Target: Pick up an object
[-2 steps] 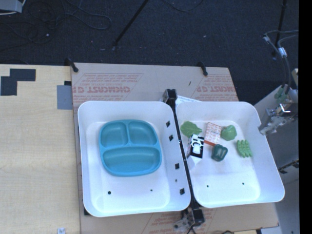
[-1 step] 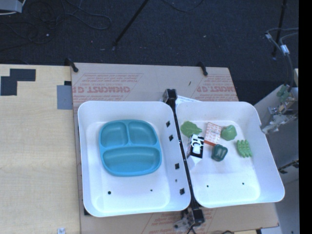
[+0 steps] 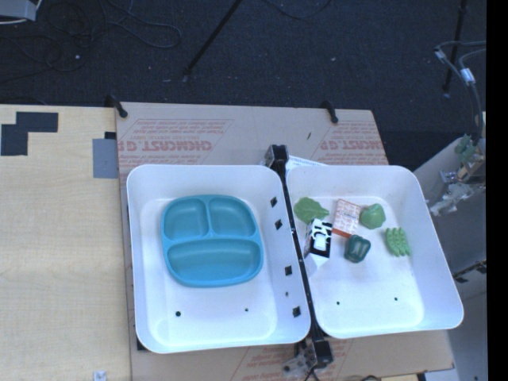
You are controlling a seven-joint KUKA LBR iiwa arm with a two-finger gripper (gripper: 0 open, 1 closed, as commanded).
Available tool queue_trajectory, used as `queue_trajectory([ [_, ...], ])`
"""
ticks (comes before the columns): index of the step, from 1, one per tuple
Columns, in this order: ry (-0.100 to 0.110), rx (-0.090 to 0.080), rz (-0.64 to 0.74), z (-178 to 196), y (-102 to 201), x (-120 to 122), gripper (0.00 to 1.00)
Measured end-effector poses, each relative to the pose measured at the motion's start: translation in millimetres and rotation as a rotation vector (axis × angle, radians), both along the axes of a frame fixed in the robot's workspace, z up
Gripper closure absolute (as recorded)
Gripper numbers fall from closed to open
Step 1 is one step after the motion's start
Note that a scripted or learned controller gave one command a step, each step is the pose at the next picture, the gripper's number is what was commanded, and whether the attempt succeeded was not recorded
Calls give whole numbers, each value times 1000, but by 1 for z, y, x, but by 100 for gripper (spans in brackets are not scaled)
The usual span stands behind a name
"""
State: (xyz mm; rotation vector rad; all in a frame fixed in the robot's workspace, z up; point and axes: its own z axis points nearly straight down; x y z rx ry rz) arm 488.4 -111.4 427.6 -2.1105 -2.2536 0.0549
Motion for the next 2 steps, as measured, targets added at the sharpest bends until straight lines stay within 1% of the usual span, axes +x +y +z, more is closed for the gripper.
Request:
queue_trajectory([
  [2, 6, 1, 13, 18, 0, 0, 100],
])
